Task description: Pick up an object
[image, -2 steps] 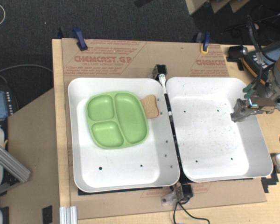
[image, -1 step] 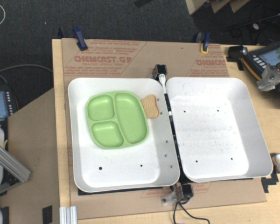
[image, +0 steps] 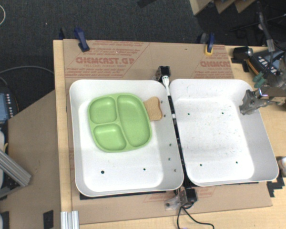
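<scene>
A dark carpeted floor surrounds a cardboard-topped bench (image: 133, 56) that carries two shallow white bins side by side. The left bin (image: 86, 171) holds a green divided plate (image: 119, 122) with three compartments, and touching its upper right rim lies a small tan sponge-like block (image: 154, 109), close to the bin's right wall. The right bin (image: 224, 132) has only dark specks on its floor. The gripper (image: 250, 101) hangs over the right bin's far right edge, well apart from both things; whether its fingers are open or closed cannot be told, and nothing is seen between them. The tan block looks the easier pick: probably light, soft and a little rough, so it should compress rather than slip, and is best pinched across its narrow sides. The plate looks like stiff, smooth, light plastic, too broad to span; a hold on its raised rim would likely be slippery and let it tilt.
</scene>
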Action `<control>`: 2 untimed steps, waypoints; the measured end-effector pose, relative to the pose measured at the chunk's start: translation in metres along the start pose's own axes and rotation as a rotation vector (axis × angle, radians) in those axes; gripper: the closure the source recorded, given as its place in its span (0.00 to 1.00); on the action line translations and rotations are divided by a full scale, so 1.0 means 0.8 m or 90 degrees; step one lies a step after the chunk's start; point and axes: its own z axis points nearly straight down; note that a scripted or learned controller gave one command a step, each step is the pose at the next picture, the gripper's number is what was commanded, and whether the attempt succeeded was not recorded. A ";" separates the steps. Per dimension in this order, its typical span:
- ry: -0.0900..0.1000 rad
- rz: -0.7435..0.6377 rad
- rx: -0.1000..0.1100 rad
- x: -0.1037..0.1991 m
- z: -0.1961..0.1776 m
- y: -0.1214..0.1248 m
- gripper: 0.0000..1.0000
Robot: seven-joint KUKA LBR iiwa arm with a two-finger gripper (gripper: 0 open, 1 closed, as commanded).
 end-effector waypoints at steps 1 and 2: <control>0.001 -0.002 0.001 0.079 0.074 -0.021 1.00; 0.001 -0.005 -0.001 0.191 0.088 -0.020 1.00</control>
